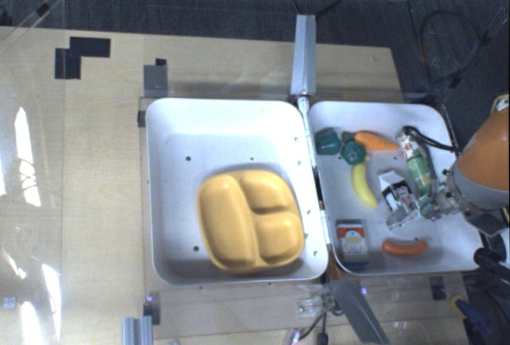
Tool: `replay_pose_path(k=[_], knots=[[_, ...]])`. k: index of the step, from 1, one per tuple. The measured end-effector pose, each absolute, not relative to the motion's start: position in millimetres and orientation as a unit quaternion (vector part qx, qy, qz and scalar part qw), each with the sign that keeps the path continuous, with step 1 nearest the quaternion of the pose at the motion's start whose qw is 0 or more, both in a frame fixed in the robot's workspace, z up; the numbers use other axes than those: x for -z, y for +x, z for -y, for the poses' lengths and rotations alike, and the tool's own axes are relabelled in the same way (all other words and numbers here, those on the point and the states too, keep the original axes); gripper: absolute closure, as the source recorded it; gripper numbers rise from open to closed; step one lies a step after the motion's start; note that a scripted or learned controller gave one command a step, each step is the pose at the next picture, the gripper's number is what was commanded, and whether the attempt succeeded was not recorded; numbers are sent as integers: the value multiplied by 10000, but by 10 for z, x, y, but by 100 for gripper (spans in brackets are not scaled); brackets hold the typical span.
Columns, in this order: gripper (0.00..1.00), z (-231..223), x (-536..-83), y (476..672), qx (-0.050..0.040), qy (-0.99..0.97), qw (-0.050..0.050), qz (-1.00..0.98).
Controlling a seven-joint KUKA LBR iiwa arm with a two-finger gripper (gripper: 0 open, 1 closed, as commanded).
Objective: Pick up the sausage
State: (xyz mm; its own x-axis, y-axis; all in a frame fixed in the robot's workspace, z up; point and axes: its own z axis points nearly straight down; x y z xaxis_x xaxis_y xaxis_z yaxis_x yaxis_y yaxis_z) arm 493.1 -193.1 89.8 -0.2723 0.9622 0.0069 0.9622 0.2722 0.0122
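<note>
Right bin (382,114): the sausage (404,247) lies flat on the floor in the near right part, long axis running left to right. It is red-orange, slightly curved, and nothing is gripping it. A small printed carton (351,242) sits just to its left against the near wall, with a gap between the two.

The gripper (401,212) is in the same bin, just to the far side of the sausage and apart from it. From this angle I cannot tell whether it is open or closed. The arm (486,164) comes in over the bin's right rim, with the orange band showing.

Other contents of the right bin:
- A green bottle (417,168) with a red and white end, on the far side of the gripper and very close to it. Whether they touch is unclear.
- A yellow banana (364,184) left of the gripper, pointing near to far.
- An orange carrot (374,142) near the far wall.
- Two dark teal pieces (327,141) beside the carrot, at the far left.

Left bin (183,136): a yellow divided tray (249,217) rests toward the near right corner.

Both bins sit side by side on the pale wooden bench (80,176).
</note>
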Motion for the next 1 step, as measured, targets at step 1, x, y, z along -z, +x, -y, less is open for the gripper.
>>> replay_pose_path(k=[1], knots=[[0,1955,-899,4934,-77,5902,-5,-8072]])
